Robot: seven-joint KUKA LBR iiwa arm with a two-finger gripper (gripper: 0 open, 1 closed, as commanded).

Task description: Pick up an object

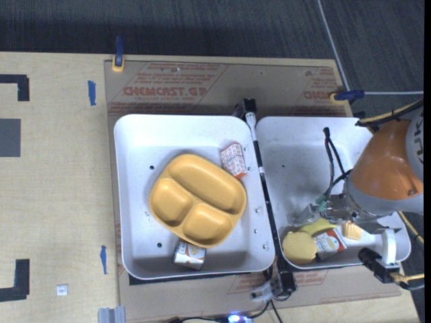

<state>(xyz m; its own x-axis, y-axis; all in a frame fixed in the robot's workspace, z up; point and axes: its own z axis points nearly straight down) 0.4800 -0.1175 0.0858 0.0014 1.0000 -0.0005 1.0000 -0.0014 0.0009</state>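
Arm (390,163) reaches into the right bin (296,147) from the right, wrist low over the near corner. The hand (330,210) sits just above a cluster of items: a round yellow piece (300,246), a packet (328,242) and a small orange wedge (353,231). Hand state cannot be told; the wrist hides it. Left bin (135,180) holds a yellow tray (196,198) with a packet at each end.

Judgement: the step in hand is the descent to grasp, probably on the cluster. Next move calls for a clean closure on one item, then a straight lift clear of the bin wall.
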